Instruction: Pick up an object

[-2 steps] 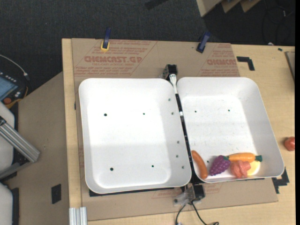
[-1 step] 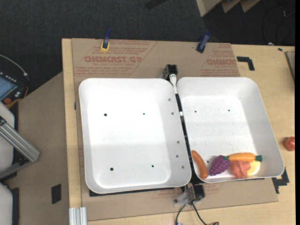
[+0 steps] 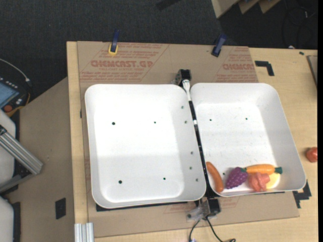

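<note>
The wooden bench [image 3: 45, 135] is the biggest thing before me. On it lies a brown cardboard sheet [image 3: 151, 59] with red lettering along its far side. The two white bins sit on that sheet, side by side and touching along their inner edges.

The left bin [image 3: 136, 140] has a bare white floor with a few small dark dots on it. The right bin [image 3: 237, 130] is about the same size, and everything I could pick up in it is crowded into its near end.

There, against the near wall, lies a row of toy foods. Farthest left, close to the inner wall, is an orange sausage-shaped piece [image 3: 214, 177], lying at a slant. Just right of it is a purple bunch of grapes [image 3: 236, 177]. Next comes an orange carrot [image 3: 262, 169] with a green tip, lying across the far side of a red piece [image 3: 257, 182] and a pale yellow piece [image 3: 273, 181]. These last three touch one another; what the red and yellow ones are I cannot make out.

Off on the bench, well to the right of the right bin, sits a small red-orange object [image 3: 312, 155].

Two blue clamps [image 3: 219, 45] grip the far edge of the cardboard. A small black clip [image 3: 183, 76] sits where the bins meet at the far side, and another black fitting [image 3: 209, 205] sits at the near side with a cable trailing from it.

Whether my claw is wide or narrow I cannot tell.
</note>
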Motion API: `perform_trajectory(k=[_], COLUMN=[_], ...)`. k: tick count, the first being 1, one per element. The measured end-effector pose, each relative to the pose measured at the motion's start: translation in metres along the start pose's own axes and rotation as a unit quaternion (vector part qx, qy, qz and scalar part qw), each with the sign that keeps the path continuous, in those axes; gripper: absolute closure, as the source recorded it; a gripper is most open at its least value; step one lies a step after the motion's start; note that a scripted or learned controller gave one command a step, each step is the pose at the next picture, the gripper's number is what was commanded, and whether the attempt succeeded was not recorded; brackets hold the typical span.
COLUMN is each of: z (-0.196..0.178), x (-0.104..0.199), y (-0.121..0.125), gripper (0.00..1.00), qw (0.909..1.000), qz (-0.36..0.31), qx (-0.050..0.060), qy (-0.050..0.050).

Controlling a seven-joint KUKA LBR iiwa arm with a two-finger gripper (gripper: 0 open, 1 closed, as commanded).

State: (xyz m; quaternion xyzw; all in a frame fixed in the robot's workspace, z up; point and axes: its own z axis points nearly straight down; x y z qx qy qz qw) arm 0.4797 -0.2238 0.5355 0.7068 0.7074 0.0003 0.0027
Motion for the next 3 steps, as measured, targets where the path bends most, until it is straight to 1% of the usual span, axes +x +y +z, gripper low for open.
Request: perform_trajectory(k=[3], z=[0.0], x=[0.0], y=[0.0], gripper=[1.0], qw=[1.0], qz=[0.0], qx=[0.0], qy=[0.0])
